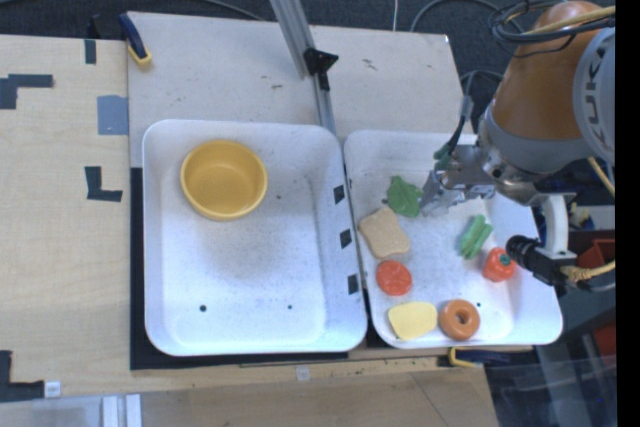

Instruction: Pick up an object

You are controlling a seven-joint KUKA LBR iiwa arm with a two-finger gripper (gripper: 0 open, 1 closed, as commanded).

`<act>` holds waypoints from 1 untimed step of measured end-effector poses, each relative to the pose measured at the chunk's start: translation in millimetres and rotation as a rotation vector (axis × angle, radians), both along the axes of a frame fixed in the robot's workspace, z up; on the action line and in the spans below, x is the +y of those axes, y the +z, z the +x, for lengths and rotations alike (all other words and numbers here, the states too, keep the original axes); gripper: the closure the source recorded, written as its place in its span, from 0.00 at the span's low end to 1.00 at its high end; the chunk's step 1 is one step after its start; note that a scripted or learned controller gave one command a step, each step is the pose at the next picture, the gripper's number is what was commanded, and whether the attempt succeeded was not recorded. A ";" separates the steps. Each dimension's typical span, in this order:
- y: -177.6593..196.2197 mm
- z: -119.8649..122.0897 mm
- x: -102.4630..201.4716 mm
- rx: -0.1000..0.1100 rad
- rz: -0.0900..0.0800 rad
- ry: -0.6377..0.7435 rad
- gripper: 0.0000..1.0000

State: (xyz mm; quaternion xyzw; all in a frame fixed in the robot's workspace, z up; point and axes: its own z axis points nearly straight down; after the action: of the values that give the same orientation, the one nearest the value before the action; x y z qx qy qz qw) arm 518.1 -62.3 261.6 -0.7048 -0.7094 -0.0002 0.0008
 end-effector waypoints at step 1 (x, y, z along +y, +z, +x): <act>-19.2 27.9 43.3 0.002 -0.001 0.000 1.00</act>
State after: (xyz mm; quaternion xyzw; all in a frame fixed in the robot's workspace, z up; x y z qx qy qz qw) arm 546.0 -19.0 242.4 -0.7050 -0.7092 0.0007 0.0011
